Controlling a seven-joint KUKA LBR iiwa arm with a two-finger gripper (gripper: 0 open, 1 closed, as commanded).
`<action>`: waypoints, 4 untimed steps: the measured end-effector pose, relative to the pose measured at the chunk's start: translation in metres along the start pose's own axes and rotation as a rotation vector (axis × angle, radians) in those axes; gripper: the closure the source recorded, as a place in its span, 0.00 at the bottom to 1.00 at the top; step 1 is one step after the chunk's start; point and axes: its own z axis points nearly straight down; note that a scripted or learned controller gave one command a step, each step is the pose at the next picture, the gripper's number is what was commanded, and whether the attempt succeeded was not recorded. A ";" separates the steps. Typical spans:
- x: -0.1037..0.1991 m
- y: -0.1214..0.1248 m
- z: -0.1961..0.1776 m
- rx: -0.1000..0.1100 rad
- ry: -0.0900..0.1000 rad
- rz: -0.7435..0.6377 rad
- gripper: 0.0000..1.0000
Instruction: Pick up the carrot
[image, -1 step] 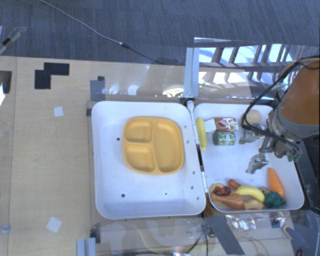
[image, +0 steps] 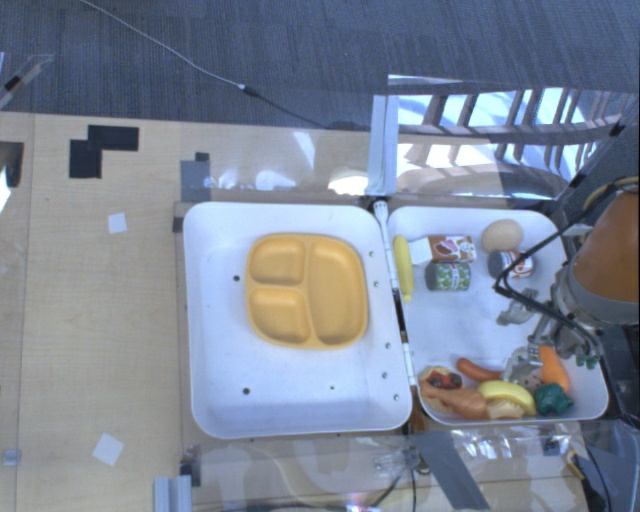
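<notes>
- Toy foods crowd the right bin's (image: 470, 218) near edge: a banana (image: 506, 396), a red pepper (image: 477, 369) and a green piece (image: 553, 400).
- Carrot (image: 553, 367) lies at the bin's near right corner, touching the green piece.
- Gripper (image: 537, 352) hangs directly at the carrot's upper end, placed for a grasp; whether its fingers are spread or closed cannot be told.
- Yellow divided plate (image: 305, 290) occupies the left bin (image: 215, 330), well apart from the work.

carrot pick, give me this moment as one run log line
target: carrot, right bin near right corner | gripper: down at carrot | grasp: unclear | beside: broccoli, banana | left bin: yellow divided plate
</notes>
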 end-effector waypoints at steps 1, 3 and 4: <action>0.002 0.016 0.025 0.001 -0.010 0.159 0.00; 0.011 -0.026 0.024 0.001 -0.012 0.273 0.00; 0.008 -0.025 0.012 0.001 -0.022 0.267 1.00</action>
